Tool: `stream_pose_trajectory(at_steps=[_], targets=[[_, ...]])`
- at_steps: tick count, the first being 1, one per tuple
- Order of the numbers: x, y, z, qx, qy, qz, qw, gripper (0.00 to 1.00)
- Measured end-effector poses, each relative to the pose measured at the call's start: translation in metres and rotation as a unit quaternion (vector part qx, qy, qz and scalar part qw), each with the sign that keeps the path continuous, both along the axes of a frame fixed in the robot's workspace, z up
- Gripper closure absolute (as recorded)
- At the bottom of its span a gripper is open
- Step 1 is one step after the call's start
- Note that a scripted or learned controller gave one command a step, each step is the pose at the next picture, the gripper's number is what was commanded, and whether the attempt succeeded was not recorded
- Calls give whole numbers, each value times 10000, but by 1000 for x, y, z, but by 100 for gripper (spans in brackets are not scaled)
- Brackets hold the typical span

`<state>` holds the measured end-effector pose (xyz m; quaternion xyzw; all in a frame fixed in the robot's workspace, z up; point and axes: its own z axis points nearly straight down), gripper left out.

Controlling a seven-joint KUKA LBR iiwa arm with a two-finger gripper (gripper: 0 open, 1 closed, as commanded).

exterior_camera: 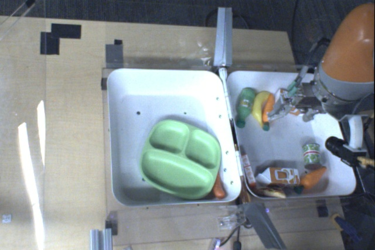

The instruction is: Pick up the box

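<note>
The box (283, 174) is a small orange and white carton lying flat by the front wall of the right bin (345, 184). My gripper (282, 107) hangs over the back part of that bin, just right of a banana (259, 107) and an orange carrot-like piece (268, 109). It is well behind the box and apart from it. The arm's orange band (351, 50) comes in from the right, above the bin's back corner.
A green bottle (244, 101) lies beside the banana. A small can (312, 155) stands right of the box and a carrot (314, 177) lies next to it. The left bin (126, 126) holds a green divided plate (180, 157) and a carrot (218, 188) at its front right corner.
</note>
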<state>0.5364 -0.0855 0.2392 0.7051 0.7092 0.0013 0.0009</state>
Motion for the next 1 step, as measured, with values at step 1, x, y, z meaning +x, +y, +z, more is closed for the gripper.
stream_pose_trajectory(at_steps=[1], targets=[[-42, -62, -151, -21, -39, 476, 9989, 0]])
